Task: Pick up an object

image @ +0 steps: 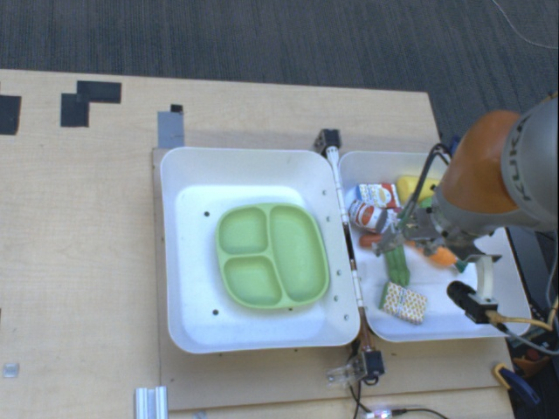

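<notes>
My gripper (407, 236) is down in the right bin (437, 326), over a cluster of small objects. Directly under it lies a green stick-shaped item (397, 266), and an orange piece (442, 254) shows just to its right. To the gripper's upper left rests a white and red packet (374, 204), and behind it a yellow object (410, 187) is partly covered by the arm. Closer to the front of the bin lies a patterned beige block (404, 303). The wrist hides whatever is at the gripper's tip.
The left bin (188, 260) holds a light green divided plate (272, 256). A ridge (343, 234) separates the two bins. The grey arm with its orange band (486, 166) covers the right bin's far right side.
</notes>
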You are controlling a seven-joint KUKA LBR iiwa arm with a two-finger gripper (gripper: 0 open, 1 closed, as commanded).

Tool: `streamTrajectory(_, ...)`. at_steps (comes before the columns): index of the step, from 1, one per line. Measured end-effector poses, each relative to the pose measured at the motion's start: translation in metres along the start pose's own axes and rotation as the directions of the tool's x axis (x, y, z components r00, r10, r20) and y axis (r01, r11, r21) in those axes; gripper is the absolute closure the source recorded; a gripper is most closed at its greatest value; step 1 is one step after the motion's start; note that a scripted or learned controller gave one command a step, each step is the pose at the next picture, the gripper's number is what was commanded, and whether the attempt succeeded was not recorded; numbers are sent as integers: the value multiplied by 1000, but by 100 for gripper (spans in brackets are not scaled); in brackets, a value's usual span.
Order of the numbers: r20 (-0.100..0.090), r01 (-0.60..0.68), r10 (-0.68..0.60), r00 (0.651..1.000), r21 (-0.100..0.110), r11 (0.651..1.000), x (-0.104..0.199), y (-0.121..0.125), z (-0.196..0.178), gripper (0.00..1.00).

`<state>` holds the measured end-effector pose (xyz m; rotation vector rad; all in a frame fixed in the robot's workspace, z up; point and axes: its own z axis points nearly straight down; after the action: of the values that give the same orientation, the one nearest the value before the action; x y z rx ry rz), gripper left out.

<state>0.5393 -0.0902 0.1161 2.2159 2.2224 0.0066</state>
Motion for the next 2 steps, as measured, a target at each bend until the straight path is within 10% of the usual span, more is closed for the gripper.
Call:
streamTrajectory(1, 0, 1, -1, 1000, -3, 1000, 1, 1, -11, 100)
streamTrajectory(2, 0, 2, -2, 1000, -3, 1000, 1, 1, -11, 0)
